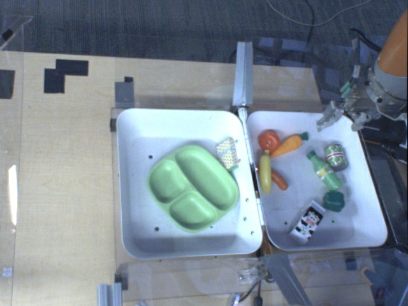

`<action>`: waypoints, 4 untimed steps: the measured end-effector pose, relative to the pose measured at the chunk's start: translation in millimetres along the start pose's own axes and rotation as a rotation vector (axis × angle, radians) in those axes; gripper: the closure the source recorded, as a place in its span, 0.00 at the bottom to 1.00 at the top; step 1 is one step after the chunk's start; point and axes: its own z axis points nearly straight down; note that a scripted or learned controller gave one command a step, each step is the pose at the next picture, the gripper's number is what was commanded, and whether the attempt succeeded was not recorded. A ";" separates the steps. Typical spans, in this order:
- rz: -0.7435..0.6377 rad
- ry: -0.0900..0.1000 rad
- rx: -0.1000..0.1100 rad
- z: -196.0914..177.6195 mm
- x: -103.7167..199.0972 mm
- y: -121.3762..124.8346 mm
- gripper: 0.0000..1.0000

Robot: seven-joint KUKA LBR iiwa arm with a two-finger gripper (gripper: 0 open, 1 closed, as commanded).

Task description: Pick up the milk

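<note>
Milk, in the form of a small carton (306, 224) with black and white cow patches, lies tilted on the floor of the right bin (376, 231), close to that bin's near wall and a little left of its middle. Nothing touches the carton. Just beyond it and slightly to the right sits a dark green cup (333, 201), and past that a green bottle (323, 169) lies on its side with its cap pointing toward the far left. Beside the bottle's upper end rests a round, greyish-green can (336, 156). Along the right bin's left side are 4 pieces of toy food: a red tomato (268, 138), an orange carrot (288, 145) with its green tip aimed right, a yellow banana (265, 170) lying lengthwise, and a small orange sausage (279, 182) just beside the banana. The left bin (131, 234) holds a light green plate (193, 186) divided into 3 compartments, and a small patterned packet (227, 152) rests against the plate's far right edge. The arm (390, 69) reaches in at the upper right, and its gripper (336, 111) hangs over the far right corner of the right bin, well apart from the carton. Whether it is wide or narrow I cannot tell, and nothing is seen in its grasp.
</note>
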 end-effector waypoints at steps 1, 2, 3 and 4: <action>-0.374 0.000 -0.001 51.9 -2.1 -50.9 0.00; -0.553 0.000 0.000 124.0 60.5 -89.7 0.00; -0.467 -0.003 -0.010 152.4 25.5 -134.3 0.00; -0.467 -0.005 -0.017 141.3 25.8 -131.0 1.00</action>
